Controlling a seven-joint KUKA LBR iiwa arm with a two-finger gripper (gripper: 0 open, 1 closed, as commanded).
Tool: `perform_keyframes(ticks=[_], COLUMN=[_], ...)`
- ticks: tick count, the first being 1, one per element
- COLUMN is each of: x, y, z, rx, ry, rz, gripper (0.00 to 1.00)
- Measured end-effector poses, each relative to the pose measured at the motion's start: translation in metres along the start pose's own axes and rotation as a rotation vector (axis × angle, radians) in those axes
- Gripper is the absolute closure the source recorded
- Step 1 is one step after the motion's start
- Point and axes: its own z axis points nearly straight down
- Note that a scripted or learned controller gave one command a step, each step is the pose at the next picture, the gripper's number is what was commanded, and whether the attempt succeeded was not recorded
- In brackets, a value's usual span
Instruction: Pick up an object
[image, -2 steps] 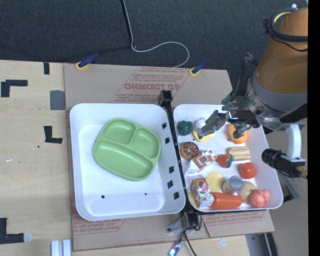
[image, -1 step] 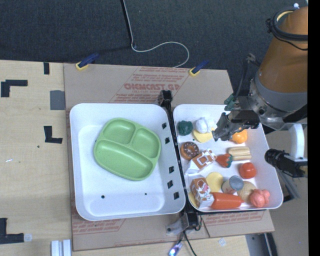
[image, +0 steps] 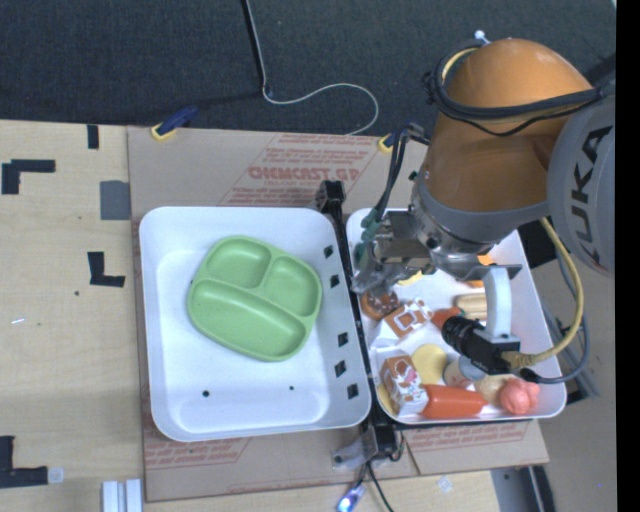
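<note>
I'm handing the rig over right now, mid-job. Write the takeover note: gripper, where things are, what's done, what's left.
Gripper: low over the near-left part of the right bin, among the small items. No grasp is visible from here.
Things: the right bin holds the clutter, including an orange-red piece, a pink piece, a yellow piece and a red-and-white packet. The left bin holds a green divided plate.
Done: the arm has reached the right bin.
Left: secure one item and lift it clear.
</note>
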Motion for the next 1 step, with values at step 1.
perform_keyframes(ticks=[1], x=[0.0516], y=[0.0009], z=[-0.0492], rx=[-0.008], ry=[0.001], rz=[0.001], gripper=[1.00])
